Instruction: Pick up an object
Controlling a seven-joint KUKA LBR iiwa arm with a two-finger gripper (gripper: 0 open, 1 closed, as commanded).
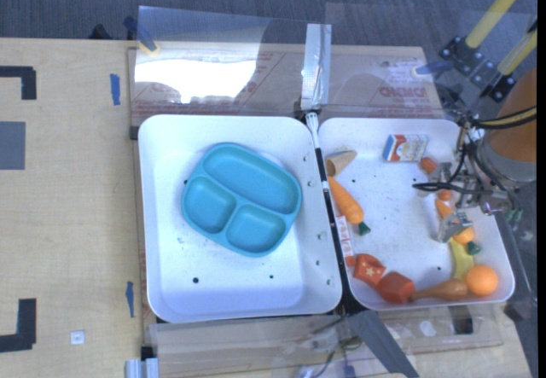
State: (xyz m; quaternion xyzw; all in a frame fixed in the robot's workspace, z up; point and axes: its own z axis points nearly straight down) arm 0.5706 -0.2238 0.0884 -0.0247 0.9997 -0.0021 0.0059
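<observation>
The right bin (401,223) holds several toy foods. A carrot (345,204) lies near its left wall, with a tan wedge (339,161) above it. A small red, white and blue box (403,148) sits at the back. Two red pieces (380,276) lie at the front, beside an orange root (439,289), a yellow banana (461,257) and an orange (482,280). My gripper (452,223) hangs low over the bin's right side, just above the banana, with small orange pieces (444,200) next to it. Cables and the wrist hide much of it.
The left bin (171,265) holds a blue divided plate (243,197). A clear plastic sheet (222,69) stands behind both bins. The arm's body (516,137) covers the right bin's far right edge. Bare wooden bench (60,197) lies to the left.
</observation>
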